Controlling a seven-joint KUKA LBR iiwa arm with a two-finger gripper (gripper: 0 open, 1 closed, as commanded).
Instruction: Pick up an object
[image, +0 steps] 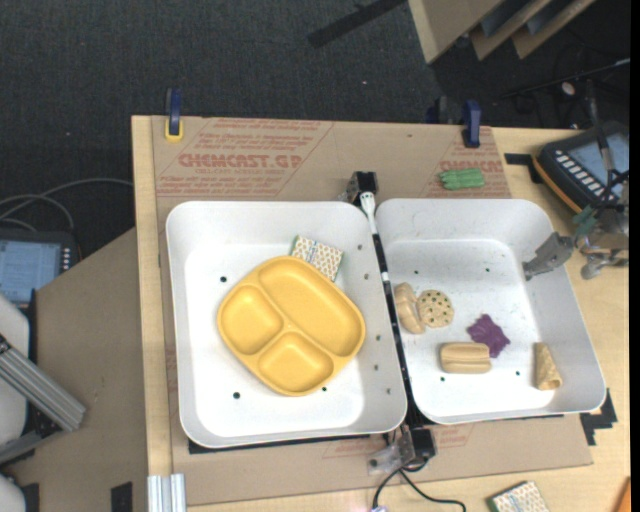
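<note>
Jaws (545, 258) at right bin (480, 225) right rim, low; open or closed unclear.

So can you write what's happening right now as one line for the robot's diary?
stage: reaching in | jaws: over right bin top-right edge, holding nothing | targets: cookie, purple piece | left bin: yellow tray

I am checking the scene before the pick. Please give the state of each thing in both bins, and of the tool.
Yellow divided plate: flat in left bin, compartments bare.
Patterned packet: partly under plate's rim.
Cookie: flat, right bin.
Purple piece: loose, right bin.
Tan roll: lying on its side.
Tool: over right bin's edge, holding nothing.
</note>
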